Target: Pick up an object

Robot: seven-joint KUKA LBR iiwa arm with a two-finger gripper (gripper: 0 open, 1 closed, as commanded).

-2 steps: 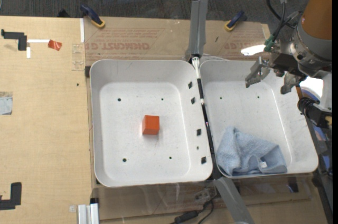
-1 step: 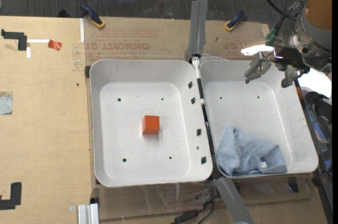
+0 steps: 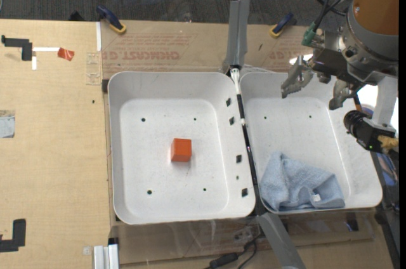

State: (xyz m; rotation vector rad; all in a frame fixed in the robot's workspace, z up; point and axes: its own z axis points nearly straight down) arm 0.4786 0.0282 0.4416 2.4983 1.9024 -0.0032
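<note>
Camera view, nearest edge: a pale blue cloth (image 3: pixel 301 184) lies crumpled in the near part of the right bin (image 3: pixel 355 134), bunched against the bin's left wall and front rim.
Cloth handling: likely light, soft and floppy; a pinch on a raised fold near its middle should lift it, though it may drape and drag.
Left bin (image 3: pixel 127 134): holds one orange block (image 3: pixel 181 150), near the centre of the floor, well apart from every wall.
Block handling: looks small, stiff and light, with flat faces; best taken across two opposite sides, fingers coming straight down.
Right bin, far part: bare white floor under the arm.
Gripper (image 3: pixel 315 87): hangs over the far end of the right bin, its two fingers spread, nothing between them.
Task's thing: not chosen yet; the cloth is the closer candidate, the block the surer grip.
</note>
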